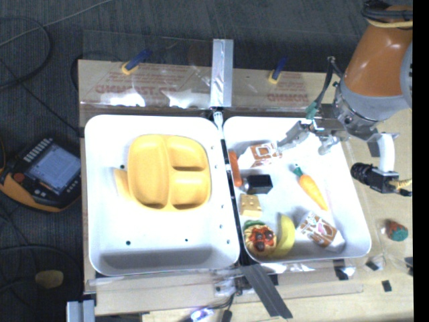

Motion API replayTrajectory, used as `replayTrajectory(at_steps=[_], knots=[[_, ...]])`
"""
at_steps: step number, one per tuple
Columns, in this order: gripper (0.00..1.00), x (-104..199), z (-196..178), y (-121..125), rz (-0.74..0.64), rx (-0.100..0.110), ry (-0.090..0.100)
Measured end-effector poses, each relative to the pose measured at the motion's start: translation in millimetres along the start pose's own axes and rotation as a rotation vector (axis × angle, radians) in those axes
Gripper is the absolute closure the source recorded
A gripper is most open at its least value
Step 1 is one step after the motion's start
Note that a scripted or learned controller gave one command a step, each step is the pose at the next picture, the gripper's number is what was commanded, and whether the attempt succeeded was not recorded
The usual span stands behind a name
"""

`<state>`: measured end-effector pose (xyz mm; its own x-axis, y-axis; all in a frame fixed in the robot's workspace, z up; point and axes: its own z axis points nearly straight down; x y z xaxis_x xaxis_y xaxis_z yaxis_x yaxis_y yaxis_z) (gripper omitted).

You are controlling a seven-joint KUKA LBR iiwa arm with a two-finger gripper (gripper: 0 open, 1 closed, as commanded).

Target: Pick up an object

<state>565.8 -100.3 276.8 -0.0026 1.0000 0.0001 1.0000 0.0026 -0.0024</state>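
Nearby: carrot [310, 186], black block [259, 182], banana [287, 234] crowd right bin [356, 228].

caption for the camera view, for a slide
Gripper open above right bin of toy food; yellow tray in left bin.

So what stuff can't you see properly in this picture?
- Gripper, camera view: too small and blurred to tell how its fingers stand.
- Arm: cut off by the top edge.
- Round red toy: too small to name.
- Yellow tray underside: hidden by the tray itself.
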Motion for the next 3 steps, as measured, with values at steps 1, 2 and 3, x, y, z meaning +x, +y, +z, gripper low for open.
replayTrajectory(at_steps=[1, 2, 3], knots=[[0.00, -42, -79, 19, 0.019, -0.002, -0.002], [0.00, -27, 64, -13, 0.077, 0.001, 0.000], [0.00, -64, 178, -14, 0.043, -0.003, -0.002]])
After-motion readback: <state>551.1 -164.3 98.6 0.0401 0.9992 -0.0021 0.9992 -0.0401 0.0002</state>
